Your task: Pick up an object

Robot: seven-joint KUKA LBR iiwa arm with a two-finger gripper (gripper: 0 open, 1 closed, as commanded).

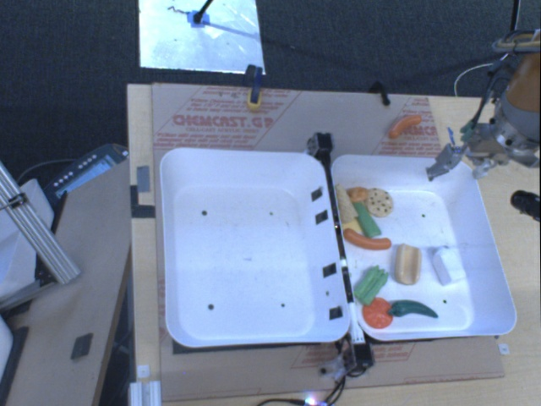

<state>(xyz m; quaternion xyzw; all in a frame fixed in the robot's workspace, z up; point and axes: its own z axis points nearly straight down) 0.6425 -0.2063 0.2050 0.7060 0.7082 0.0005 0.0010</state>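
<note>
1. Gripper (pixel 461 157) hangs at the far right corner of the right bin (pixel 490 227), above its rim, with nothing between its fingers; the two grey fingers point left and stand slightly apart.
2. Toy foods lie in the right bin, all well apart from the gripper, to its left and nearer the camera.
3. Closest to the gripper is a cookie (pixel 379 201), beside a green stick (pixel 366 220) and a pale strip (pixel 347 210) along the bin's left wall.
4. Sausage (pixel 368 241) lies just below those, across the green stick's near end.
5. Bun (pixel 407 263) and white block (pixel 447 266) sit side by side near the bin's middle, close but apart.
6. Green bundle (pixel 370 283), tomato (pixel 378 313) and dark green pepper (pixel 412 309) cluster at the near left corner; the pepper touches the tomato.
7. Another sausage (pixel 405 126) lies outside the bins on the surface (pixel 279 112), left of the gripper.
8. Left bin (pixel 245 244) holds no toys.
9. Red print on the sheet under the bins reads "CHEMCAST GP"; smaller lines are too fine to read.
</note>
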